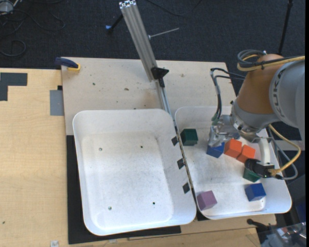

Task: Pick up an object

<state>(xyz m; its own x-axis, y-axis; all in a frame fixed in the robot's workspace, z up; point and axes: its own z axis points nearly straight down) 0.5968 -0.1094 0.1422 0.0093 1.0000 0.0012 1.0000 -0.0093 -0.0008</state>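
In the right bin (232, 210) lie several small blocks. My gripper (216, 140) hangs low over the bin's upper middle, directly above a blue cube (215, 151) that sits at its tip. Whether the cube is touched or gripped is hidden by the gripper body. A dark green cube (189, 136) rests just left of it. Two orange blocks (239, 150) lie just right of it, touching each other.
Further blocks in the right bin: a dark green one (251, 174), a second blue cube (255, 191) and a purple cube (206, 199) near the front rim. The left bin (92, 122) stands beside it. A slanted aluminium bar (141, 40) rises behind the bins.
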